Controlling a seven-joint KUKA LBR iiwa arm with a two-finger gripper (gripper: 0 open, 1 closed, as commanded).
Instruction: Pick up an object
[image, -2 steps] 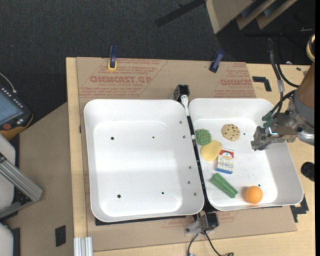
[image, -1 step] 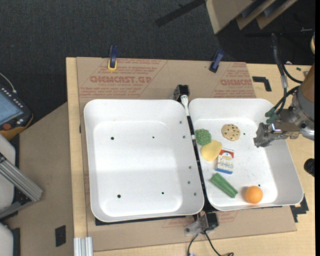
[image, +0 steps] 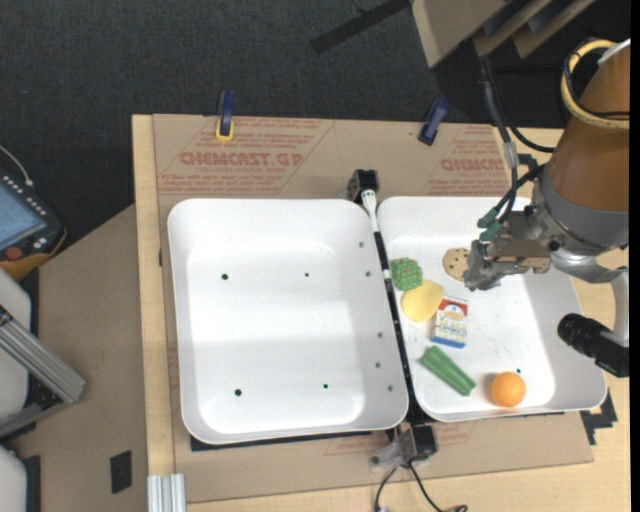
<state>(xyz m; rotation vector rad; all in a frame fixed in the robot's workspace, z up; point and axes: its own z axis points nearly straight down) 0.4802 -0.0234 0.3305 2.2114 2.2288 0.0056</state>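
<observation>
The arm's two-finger tool (image: 482, 268) hangs low over the right-hand shallow white bin (image: 560, 330), near that bin's far edge, and whether it is wide, narrow or holding anything cannot be told from this angle. Just beside the tool, on the side toward the divider between the bins, lies a small tan disc dotted with holes (image: 455, 263), the nearest candidate for a pick, though nothing marks it as the chosen one. Farther toward the divider sit a knobbly green ball-shaped item (image: 406, 272) and, touching or almost touching it, a yellow lemon-shaped piece (image: 421, 300). Toward the bench's near edge from the tool rests a small white carton with red and blue print (image: 451, 323), then a green cucumber-like stick (image: 447, 370) whose long axis runs on a diagonal from the divider toward the near right corner, and beyond it an orange ball (image: 508, 389) close to the bin's near rim. The grey arm with its orange band (image: 594, 130) comes in from the bench's right edge, wrist bent downward so the tool points into the bin. The left-hand white bin (image: 280, 320) lies well apart from the tool, across the divider. Any pick would probably call for a short shift toward the divider.
</observation>
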